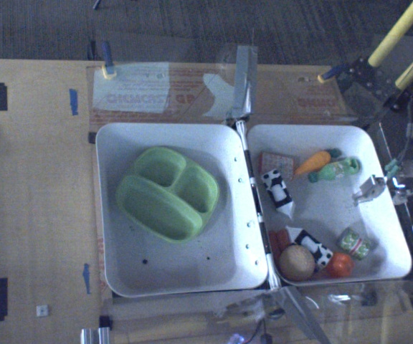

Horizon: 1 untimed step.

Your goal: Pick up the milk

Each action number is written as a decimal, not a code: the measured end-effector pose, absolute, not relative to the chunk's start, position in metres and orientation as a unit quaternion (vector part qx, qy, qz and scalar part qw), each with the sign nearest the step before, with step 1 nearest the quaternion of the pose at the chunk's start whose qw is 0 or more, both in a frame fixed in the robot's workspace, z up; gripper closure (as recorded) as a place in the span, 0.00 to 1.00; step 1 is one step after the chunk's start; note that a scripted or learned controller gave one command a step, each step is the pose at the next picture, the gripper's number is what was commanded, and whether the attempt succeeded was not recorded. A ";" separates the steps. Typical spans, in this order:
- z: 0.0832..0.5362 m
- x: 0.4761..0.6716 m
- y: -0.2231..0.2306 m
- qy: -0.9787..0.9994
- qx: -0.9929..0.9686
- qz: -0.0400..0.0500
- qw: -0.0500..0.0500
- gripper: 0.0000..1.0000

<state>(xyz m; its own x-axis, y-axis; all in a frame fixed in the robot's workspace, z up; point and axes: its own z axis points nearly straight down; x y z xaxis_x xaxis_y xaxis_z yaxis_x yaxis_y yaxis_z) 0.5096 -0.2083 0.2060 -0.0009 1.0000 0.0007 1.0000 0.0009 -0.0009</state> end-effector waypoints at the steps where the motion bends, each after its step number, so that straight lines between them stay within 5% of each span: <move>1: 0.092 0.479 -0.157 -0.718 -0.696 0.000 0.000 0.00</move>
